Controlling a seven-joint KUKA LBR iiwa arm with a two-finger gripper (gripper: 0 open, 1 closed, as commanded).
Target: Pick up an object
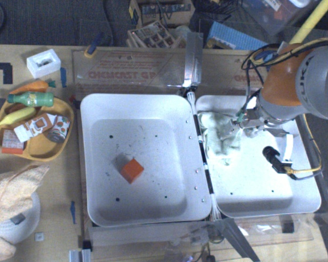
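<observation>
Your gripper (241, 123) sits low in the right bin (295, 201), near its far left corner, over a pale crumpled cloth (220, 135); its opening can't be judged here. You'll find an orange block (133, 170) near the left bin's (98, 113) centre.

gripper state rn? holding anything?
Gripper: cannot be told. It sits low in the right bin, over a pale crumpled cloth. The orange block lies untouched in the left bin.
</observation>
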